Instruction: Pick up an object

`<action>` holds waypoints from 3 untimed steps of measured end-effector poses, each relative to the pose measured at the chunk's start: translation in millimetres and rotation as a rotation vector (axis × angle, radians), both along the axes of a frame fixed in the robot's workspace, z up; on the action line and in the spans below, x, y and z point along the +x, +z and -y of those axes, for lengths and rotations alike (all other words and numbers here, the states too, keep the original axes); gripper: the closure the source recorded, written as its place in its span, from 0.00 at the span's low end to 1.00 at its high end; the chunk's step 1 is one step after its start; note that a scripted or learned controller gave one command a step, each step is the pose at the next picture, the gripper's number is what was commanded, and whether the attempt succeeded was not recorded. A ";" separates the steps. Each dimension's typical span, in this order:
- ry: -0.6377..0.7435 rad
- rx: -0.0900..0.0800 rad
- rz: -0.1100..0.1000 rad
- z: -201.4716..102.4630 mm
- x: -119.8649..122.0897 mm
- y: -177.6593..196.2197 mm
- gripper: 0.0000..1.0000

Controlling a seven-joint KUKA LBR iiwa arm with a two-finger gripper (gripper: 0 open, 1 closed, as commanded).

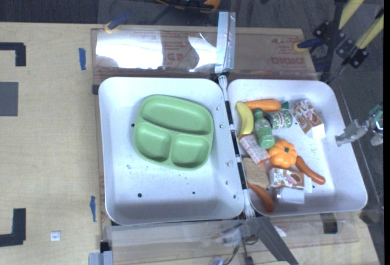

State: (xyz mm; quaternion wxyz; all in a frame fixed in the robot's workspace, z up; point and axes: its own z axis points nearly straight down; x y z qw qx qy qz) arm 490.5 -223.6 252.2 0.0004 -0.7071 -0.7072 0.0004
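White plastic on both sides: two shallow bins sit edge to edge on the bench, and the left bin [116, 154] carries a green divided tray [173, 131] lying flat, three compartments facing up. Over in the right bin [341, 184] there's the pile of toy food, crowded toward the bin's left half. A yellow banana [245, 119] lies along the divider side, with an orange carrot [263, 105] just above it near the back wall. A green bottle [263, 131] rests between banana and a small can [281, 118], touching or nearly so. A printed box [308, 117] sits to the right of that can. An orange pumpkin [283, 154] is in the middle of the heap, a second carrot [311, 173] angling away from it toward the front right. Another carton [287, 181] lies near the front, beside a red pepper [263, 198] at the divider. And the gripper [356, 131] is off at the right rim of that bin, well apart from the pile, nothing seen in it; how wide it stands, I cannot tell from here.
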 end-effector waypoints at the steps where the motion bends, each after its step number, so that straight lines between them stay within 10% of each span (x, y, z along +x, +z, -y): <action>1: -0.077 -0.001 0.001 -20.3 -9.5 80.6 0.00; 3: 0.078 0.000 0.002 -43.0 34.2 -144.3 0.00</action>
